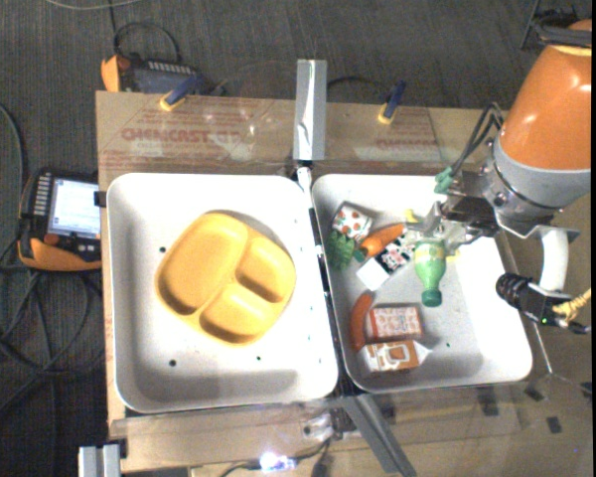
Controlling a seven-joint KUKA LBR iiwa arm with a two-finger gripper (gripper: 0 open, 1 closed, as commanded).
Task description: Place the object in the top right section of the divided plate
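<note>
The hand (439,229) is hovering over the right bin (497,361), right of frame centre, directly above a green bottle (431,274) whose long axis is running up-down in the frame; whether its fingers are spread or pinching cannot be told. The yellow plate (228,276) is waiting well to the left, in the left bin (139,366).
</note>
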